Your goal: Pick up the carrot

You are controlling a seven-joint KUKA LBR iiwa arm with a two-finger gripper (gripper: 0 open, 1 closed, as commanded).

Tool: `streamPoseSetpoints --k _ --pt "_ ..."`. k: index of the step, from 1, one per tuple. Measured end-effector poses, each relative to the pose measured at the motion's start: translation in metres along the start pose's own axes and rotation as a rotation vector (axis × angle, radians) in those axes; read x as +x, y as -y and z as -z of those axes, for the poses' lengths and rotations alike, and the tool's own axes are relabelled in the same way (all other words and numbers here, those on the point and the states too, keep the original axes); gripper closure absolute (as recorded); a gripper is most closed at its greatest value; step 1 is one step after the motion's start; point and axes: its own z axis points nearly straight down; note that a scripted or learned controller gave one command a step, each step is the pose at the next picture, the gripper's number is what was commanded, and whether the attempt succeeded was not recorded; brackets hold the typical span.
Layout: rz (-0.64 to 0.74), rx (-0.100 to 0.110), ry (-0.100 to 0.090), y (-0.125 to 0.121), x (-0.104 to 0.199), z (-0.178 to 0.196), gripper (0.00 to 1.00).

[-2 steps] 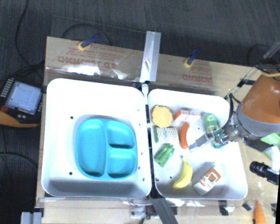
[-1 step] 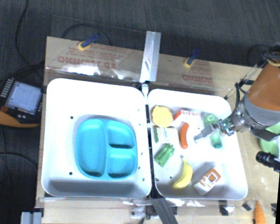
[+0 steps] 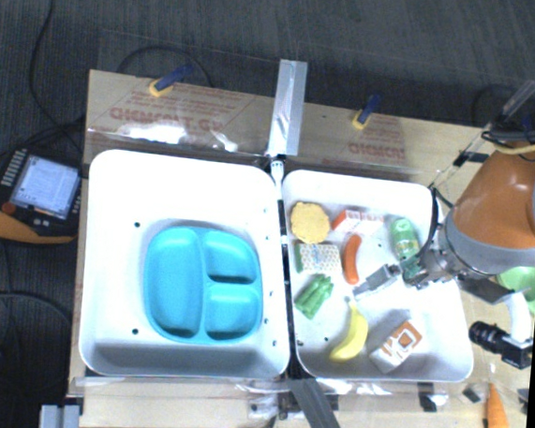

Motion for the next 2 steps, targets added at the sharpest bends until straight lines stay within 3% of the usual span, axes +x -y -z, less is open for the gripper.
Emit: streamPoseSetpoints --k 1,2 --pt "0.108 0.000 0.000 0.005 0.049 0.036 0.00" --pt "0.178 0.000 -0.001 -0.005 0.062 -0.004 0.00"
